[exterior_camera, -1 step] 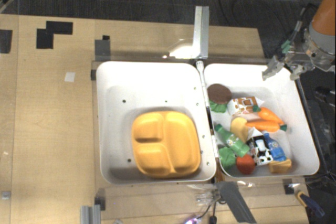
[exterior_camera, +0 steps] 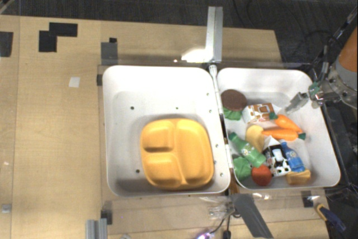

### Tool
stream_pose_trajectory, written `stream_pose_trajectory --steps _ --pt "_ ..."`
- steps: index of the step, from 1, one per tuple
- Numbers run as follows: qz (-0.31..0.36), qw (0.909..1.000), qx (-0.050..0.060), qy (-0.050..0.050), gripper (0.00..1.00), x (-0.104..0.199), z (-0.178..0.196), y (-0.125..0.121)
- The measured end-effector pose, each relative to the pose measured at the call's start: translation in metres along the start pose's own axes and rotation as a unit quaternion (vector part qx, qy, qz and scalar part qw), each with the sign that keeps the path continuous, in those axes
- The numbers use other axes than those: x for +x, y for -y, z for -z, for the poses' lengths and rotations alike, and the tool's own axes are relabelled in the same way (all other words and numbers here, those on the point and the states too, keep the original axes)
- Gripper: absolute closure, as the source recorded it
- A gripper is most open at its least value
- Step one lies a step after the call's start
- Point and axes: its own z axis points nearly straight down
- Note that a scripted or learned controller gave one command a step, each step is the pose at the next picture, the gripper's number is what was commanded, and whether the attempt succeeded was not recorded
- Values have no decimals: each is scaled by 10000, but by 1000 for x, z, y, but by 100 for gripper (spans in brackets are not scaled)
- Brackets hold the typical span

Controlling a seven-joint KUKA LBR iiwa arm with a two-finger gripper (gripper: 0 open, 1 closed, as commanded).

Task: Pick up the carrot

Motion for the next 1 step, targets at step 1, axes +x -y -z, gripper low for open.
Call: stream_pose_trajectory --steps 1 --pt "-392 9992 -8 6 0 -19 -17 -94"
